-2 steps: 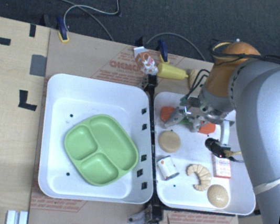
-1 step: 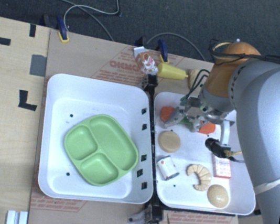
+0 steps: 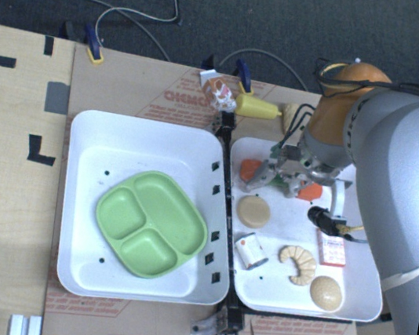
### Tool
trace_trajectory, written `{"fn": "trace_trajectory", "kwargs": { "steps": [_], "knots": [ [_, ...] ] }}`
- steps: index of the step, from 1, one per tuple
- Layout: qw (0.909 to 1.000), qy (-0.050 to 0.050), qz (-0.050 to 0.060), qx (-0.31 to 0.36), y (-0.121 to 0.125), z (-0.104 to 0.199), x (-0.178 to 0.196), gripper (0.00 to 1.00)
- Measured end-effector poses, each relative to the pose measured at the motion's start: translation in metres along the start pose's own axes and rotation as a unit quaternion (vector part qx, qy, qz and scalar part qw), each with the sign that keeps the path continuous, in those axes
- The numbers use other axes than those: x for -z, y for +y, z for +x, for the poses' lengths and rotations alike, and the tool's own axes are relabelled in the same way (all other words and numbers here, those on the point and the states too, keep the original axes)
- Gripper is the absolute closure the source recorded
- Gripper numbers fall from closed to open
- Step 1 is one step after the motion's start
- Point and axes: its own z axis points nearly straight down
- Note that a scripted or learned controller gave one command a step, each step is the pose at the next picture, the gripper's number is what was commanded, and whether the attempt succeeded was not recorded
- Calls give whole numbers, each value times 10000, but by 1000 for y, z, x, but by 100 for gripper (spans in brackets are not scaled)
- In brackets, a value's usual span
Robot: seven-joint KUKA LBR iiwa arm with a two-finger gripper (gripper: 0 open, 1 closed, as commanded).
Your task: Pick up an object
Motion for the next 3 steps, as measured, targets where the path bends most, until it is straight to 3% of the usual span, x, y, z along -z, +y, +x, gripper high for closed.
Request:
{"fn": "trace_trajectory", "kwargs": {
  "steps": [2,3],
  "knots": [
    [10000,-36,-7,-16,0,3,0,0],
    [10000,-2,-1,-1,0,0,0,0]
  ]
}}
